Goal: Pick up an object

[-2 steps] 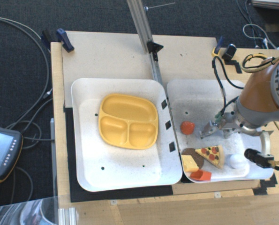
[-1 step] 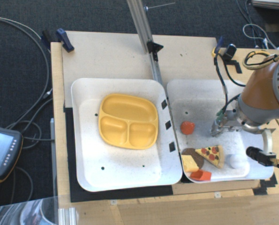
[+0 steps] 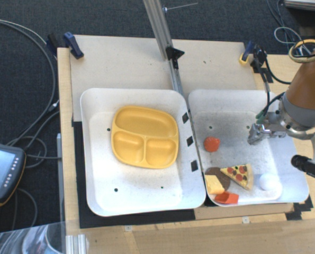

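Orange tomato-looking ball point(image 3: 212, 144) sits out in the open on the floor of the right bin point(image 3: 221, 100), a bit left of the bin's middle. The gripper point(image 3: 254, 135) is over the same bin, off to the right of the ball and slightly higher in the view, with a clear gap of bare bin floor between them, so nothing is touching it. The gripper is small and seen from above at a slant, and I honestly can't tell if it's spread or pinched together. Nothing visible is caught in it, anyway.

Rest of the toy food is bunched up in the near part of that bin: a pizza slice point(image 3: 239, 175) with red dots, a yellow cheese wedge point(image 3: 215, 184) just left of it with a brown piece point(image 3: 221, 174) wedged between them, a small orange-red block point(image 3: 227, 198) right at the front rim, and a white ball point(image 3: 268, 182) off to the right of the pizza. All of that is well below the gripper in the view.

Left bin point(image 3: 93, 157) has a yellow divided plate point(image 3: 145, 136) lying flat roughly in the middle, three compartments facing up.
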`<move>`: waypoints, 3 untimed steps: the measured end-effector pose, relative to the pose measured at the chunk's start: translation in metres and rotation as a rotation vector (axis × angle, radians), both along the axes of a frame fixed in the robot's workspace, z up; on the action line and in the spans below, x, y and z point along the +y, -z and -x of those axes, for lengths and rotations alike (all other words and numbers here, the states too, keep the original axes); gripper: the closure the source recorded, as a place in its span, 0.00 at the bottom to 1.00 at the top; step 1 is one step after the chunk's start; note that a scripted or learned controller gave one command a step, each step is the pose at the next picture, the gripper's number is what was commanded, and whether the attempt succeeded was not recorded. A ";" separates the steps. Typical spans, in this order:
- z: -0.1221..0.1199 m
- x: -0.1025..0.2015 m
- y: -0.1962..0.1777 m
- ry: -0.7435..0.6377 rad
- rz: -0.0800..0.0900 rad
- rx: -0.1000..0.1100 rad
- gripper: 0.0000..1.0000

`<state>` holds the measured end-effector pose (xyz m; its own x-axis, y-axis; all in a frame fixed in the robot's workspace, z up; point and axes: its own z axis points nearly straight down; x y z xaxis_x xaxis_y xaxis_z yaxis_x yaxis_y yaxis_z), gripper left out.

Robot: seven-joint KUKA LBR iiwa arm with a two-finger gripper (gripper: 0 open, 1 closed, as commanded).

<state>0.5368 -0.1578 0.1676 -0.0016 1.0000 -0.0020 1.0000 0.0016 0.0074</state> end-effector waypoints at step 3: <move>-0.019 0.109 -0.068 -0.006 -0.004 0.003 1.00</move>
<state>0.5559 -0.0491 0.2353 -0.0076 1.0000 0.0017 1.0000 0.0075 0.0040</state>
